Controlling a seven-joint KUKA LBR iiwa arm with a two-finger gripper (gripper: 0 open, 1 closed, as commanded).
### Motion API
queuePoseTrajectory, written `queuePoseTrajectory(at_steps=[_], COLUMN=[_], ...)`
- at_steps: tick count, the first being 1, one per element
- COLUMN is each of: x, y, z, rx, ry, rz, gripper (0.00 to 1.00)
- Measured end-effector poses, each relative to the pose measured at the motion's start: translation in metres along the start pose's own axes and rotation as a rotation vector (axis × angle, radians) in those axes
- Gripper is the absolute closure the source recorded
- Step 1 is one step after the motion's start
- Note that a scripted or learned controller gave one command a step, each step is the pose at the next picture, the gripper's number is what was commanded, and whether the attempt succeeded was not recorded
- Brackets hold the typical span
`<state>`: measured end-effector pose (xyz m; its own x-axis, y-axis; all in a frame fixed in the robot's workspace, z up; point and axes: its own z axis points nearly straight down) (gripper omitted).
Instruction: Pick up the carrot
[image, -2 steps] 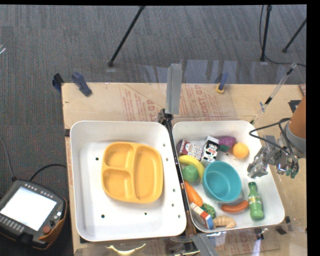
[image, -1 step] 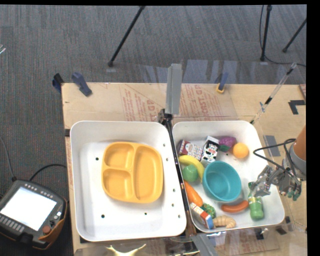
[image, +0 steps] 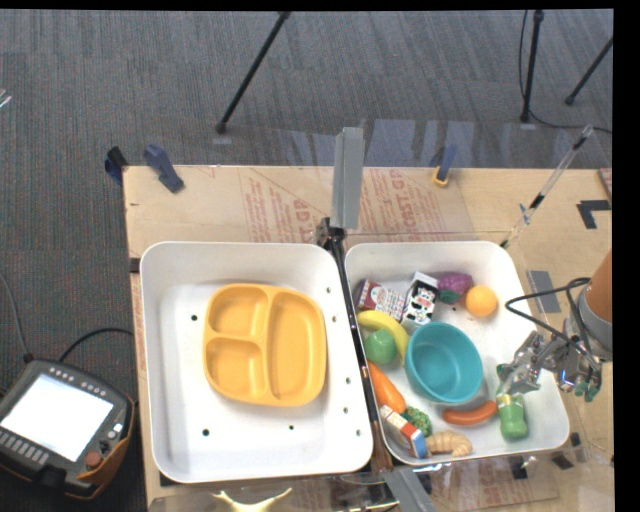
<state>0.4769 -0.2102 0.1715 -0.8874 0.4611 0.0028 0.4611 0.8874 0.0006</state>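
The carrot (image: 386, 388) is orange and lies slantwise against the left wall of the right bin (image: 520, 268), just below a green apple (image: 380, 347) and left of a teal bowl (image: 445, 362). A small broccoli (image: 417, 418) and a striped box (image: 402, 430) touch its lower end. My gripper (image: 528, 372) hangs over the right edge of the same bin, well to the right of the carrot, with the bowl between them. Nothing shows in its grasp.
The right bin also holds a banana (image: 381, 324), two small cartons (image: 403, 298), a purple eggplant (image: 455, 285), an orange (image: 481, 301), a red sausage (image: 468, 413), a green bottle (image: 513, 417) and a croissant (image: 450, 443). A yellow divided plate (image: 265, 343) lies in the left bin (image: 165, 300).
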Motion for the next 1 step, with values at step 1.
queuePoseTrajectory(at_steps=[1], x=[-0.0023], y=[-0.0024], z=[-0.1011], rx=[-0.001], ry=[-0.011], rz=[-0.026], gripper=[1.0])
